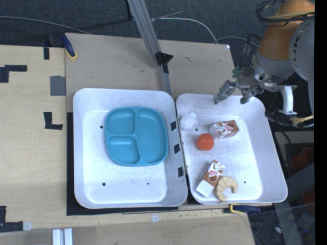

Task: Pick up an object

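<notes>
Camera view from above: the gripper [234, 94] hovers with fingers spread over the far edge of the right bin [271, 152], holding nothing. Below it lie a red tomato [205, 142], two small cartons [225, 129] and a croissant [226, 186]. A blue divided plate [136, 136] fills the left bin [87, 152].

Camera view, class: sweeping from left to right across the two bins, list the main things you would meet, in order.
Blue divided plate → crumpled white wad → red ball → small carton near the bin's top → gripper. The lower carton and croissant overlap this span, so they are omitted.
</notes>
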Controlling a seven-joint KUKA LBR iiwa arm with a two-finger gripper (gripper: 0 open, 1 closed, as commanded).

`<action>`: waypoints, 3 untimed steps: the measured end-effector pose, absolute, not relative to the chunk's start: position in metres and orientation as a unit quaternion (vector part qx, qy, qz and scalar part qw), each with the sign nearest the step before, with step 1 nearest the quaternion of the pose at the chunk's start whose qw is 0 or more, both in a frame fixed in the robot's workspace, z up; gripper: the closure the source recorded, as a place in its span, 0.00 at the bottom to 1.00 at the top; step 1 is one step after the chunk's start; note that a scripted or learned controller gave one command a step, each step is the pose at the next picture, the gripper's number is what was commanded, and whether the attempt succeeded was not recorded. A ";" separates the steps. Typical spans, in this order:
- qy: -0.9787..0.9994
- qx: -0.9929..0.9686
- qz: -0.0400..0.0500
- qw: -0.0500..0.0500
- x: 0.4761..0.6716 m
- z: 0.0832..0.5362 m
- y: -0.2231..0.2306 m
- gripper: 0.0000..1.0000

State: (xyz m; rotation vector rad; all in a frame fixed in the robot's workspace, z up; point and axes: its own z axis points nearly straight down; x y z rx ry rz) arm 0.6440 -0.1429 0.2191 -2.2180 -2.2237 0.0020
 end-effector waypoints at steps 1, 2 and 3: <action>-0.708 -0.706 0.001 0.000 0.644 0.219 -0.143 0.00; -0.708 -0.707 0.002 0.001 0.645 0.174 -0.147 0.00; -0.708 -0.706 0.003 0.003 0.643 0.109 -0.149 0.00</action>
